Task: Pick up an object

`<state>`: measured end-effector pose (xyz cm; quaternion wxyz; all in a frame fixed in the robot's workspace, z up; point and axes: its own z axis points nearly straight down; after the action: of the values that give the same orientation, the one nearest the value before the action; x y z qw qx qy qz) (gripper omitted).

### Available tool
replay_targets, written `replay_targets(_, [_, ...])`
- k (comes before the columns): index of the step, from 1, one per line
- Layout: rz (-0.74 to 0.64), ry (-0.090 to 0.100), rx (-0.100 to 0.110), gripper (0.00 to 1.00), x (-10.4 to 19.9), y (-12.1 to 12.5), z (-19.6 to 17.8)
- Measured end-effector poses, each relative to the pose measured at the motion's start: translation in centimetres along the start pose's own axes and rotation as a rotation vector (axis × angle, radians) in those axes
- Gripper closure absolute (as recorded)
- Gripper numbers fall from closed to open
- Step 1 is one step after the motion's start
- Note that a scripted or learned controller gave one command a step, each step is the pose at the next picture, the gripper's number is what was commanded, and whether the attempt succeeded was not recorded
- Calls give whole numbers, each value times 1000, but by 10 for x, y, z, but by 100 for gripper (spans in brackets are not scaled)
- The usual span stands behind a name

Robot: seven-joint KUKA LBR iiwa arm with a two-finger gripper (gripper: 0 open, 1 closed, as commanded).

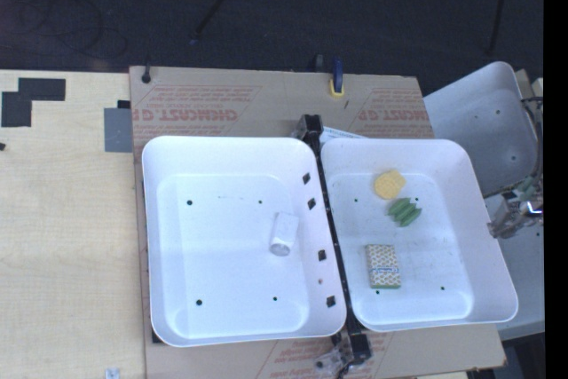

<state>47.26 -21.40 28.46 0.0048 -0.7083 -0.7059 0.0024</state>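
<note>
Since every object lies loose on a bin floor and none is lifted, the pick looks not yet begun, and the whole grasp is left to do. The left bin (169,191) holds one small white cylinder (284,234), lying on its side right of the bin's middle and well apart from all four walls. The right bin (461,191) holds three things: a round yellow piece (389,185) toward the upper middle, a green piece (405,212) just below and to its right, near it though apparently not touching, and a small patterned box (383,266) lying flat lower down, apart from the other two. At the far right of the frame, beyond the right bin's rim, some metal hardware (515,216) shows at the edge; it may be part of the gripper, but it is too small and cut off to be sure, so whether the gripper is spread or pressed together cannot be told. Room for moving seems generous: the white cylinder has bare floor all around it, and the box also sits free of walls. The yellow and green pieces crowd each other somewhat. The black clips (312,204) along the seam where the bins meet are the edge to stay clear of.
</note>
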Motion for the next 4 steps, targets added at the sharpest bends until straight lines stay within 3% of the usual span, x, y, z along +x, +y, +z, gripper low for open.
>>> replay_targets(2, [2, -2, -5, 100, -2, 2, -23])
replay_targets(3, [-7, 0, -6, 100, 40, 3, -5])
replay_targets(4, [-4, -2, -5, 100, 38, 3, -16])
